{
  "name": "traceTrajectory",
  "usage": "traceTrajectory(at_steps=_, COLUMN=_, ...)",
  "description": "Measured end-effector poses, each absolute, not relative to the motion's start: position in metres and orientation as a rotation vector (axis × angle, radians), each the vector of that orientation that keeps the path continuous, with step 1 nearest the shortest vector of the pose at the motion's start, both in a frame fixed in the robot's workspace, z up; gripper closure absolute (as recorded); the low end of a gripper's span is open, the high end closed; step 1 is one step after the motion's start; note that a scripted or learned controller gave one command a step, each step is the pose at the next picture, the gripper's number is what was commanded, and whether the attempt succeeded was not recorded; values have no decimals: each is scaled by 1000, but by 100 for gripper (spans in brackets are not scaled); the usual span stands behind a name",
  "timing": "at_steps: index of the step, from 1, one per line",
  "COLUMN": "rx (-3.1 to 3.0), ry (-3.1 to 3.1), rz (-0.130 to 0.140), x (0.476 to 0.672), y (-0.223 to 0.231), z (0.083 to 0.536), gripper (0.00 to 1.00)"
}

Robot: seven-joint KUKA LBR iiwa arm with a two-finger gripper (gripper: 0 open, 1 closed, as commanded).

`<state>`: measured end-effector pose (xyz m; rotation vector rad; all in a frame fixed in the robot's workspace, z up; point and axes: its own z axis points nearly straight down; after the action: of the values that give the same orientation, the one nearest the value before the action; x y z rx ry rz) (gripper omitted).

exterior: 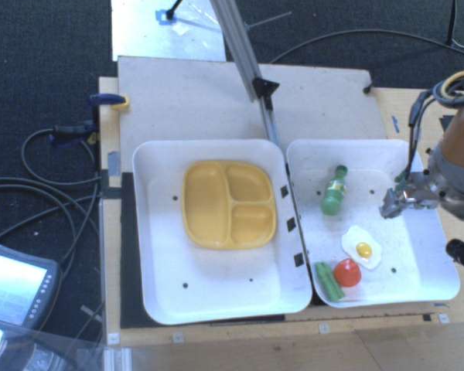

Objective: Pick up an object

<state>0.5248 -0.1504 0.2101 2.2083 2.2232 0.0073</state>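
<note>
The right bin [417,273] holds a green bottle [333,191] lying near its upper left, a toy fried egg [362,247] in the middle, a red tomato [346,273] and a green vegetable piece [328,280] at its lower left. My gripper [393,206] hangs over the right part of this bin, to the right of the bottle and above the egg. Nothing shows between its fingers.
The left bin [162,284] carries a yellow divided plate [229,204]. A metal pole [240,41] slants down to the seam between the bins. Cables and a pendant [15,284] lie on the floor at left.
</note>
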Motion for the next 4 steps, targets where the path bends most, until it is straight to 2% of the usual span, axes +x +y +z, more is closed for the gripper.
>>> traceTrajectory(at_steps=1, rx=2208, ry=2224, rz=7, x=527, y=-151, z=264, gripper=100)
traceTrajectory(at_steps=2, rx=2208, ry=2232, rz=4, x=547, y=-102, z=255, gripper=100)
traceTrajectory(at_steps=4, rx=2210, ry=2236, rz=3, x=555, y=7, z=243, gripper=100)
